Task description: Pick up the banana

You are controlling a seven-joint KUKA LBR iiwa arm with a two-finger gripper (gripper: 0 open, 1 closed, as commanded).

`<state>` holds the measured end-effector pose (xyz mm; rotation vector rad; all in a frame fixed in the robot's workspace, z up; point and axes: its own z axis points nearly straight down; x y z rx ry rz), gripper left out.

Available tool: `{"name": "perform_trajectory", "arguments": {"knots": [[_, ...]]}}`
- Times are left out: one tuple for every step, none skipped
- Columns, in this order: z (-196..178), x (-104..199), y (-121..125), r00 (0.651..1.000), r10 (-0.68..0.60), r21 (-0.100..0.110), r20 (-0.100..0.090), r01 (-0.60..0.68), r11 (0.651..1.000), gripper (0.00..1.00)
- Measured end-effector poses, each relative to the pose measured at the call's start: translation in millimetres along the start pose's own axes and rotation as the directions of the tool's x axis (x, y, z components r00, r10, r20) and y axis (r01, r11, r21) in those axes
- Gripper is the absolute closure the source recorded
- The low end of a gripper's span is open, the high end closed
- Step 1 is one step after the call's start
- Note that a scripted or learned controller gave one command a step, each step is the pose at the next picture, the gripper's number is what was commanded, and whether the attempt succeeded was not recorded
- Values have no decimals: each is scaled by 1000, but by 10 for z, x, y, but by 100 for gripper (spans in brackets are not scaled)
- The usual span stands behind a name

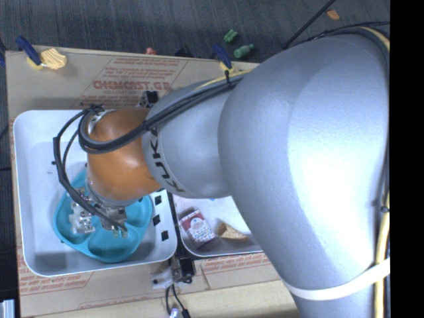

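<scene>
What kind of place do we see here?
Probably a robot test lab: a large grey arm reaches over white bins standing on a cardboard-covered bench, with cables on the carpet.

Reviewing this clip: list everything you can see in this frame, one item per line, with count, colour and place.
white bins: two, white, side by side on the bench
blue dish: one, turquoise, in the left bin under the gripper
small box: one, red and white, in the right bin
tan piece: one, tan, right bin beside the small box
clips: two, blue, along the cardboard's far edge
green bits: two, green, on the floor beyond the bench
arm: one, grey with orange band
gripper: one, metal, over the blue dish
</scene>
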<state>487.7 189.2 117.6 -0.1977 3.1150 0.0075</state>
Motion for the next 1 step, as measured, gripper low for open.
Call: {"name": "perform_trajectory", "arguments": {"knots": [[-104, -11, 7, 1000, -3, 0, 1, 3, 1000, 100]]}}
